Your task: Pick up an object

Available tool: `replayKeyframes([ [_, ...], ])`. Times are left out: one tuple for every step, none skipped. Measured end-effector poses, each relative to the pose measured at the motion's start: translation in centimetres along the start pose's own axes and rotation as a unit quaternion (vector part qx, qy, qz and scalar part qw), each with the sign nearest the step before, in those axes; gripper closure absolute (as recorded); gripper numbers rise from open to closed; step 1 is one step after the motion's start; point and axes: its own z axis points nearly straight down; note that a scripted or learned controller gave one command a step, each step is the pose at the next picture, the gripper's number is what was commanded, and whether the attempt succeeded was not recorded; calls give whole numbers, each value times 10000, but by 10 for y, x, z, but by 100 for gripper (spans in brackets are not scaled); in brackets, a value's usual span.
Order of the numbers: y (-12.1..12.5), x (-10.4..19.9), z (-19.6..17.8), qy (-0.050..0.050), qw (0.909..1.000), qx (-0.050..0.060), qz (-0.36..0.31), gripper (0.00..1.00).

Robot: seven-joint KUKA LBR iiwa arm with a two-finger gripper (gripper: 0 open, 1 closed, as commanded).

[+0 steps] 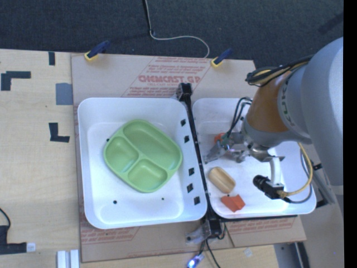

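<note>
Your gripper (218,148) is down in the right bin (304,205), close to the dividing wall between the two bins, its fingers (212,154) angled toward the lower left. How far they are spread you cannot tell from this slanted view, and nothing shows between them, so count it as carrying nothing.

The nearest candidate is the tan bread-roll-shaped object (221,180), lying just below the gripper and a touch to the right, near but apart from it. Its long axis runs diagonally, upper left to lower right. For a grasp across the narrow side, you would want the fingers turned to close from upper right and lower left.

Just beyond it, toward the front rim of the same bin, sits a small orange-red block (233,203), close beside the roll, which may crowd a finger on that side.

Over in the left bin (92,116) lies a green divided plate (143,155), flat, three compartments, nothing in them. It is well apart from the gripper, across the divider, and a far poorer bet.
</note>
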Motion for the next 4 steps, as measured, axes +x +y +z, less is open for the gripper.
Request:
replayKeyframes([
  [62, -7, 0, -1, 10000, -11, 10, 0],
  [90, -14, 1, 4, 10000, 3, 9, 0],
  [94, -1, 1, 2, 10000, 12, 16, 0],
  [107, 1, 1, 6, 10000, 8, 16, 0],
])
